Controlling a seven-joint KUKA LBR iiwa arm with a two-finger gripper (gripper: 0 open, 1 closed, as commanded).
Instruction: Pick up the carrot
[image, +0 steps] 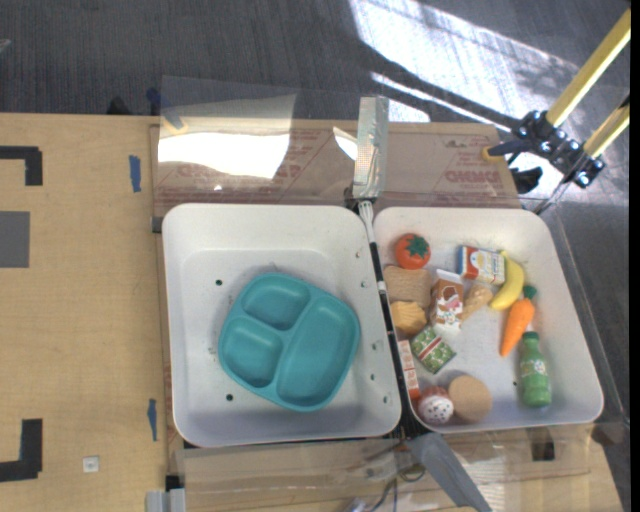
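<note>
We've got one fixed cam above the counter (80, 300), looking down at a slant, far enough back to catch both bins (190, 240) whole.

orange carrot (516, 326), teal tray (289, 341)

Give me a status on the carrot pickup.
Carrot lying in right bin, untouched. Banana touching its top, green bottle just below.

Smooth teal plastic divided tray (289, 342), faintly glossy, in matt white plastic left bin (190, 400). Glossy orange plastic toy carrot (516, 325) beside shiny green plastic bottle (533, 371). Matt brown cardboard-like tabletop (80, 300); clear glossy film sheet (228, 140) along far edge.
</note>
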